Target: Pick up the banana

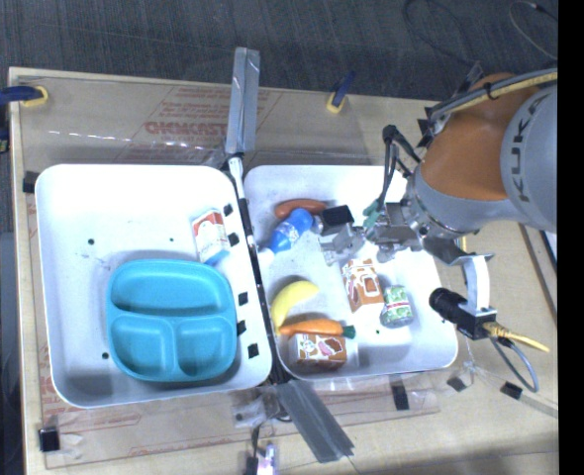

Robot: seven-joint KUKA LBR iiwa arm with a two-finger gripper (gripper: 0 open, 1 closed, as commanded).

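I'm seeing the banana (293,299) untouched in the right bin (426,349), gripper (340,237) above it, grip unreadable.

Grey arm (530,156), orange wrist band (467,156)

Readable in white capitals on the grey arm casing (541,166) at the right: "KUKA", cut off by the frame's edge. Printed in faded red on the clear sheet (173,117) over the worktop, behind the left bin: a word seen upside down, perhaps "CHEMCAST", with smaller lines around it too faint to make out. Small packages in both bins carry printed labels, too small and blurred to read.
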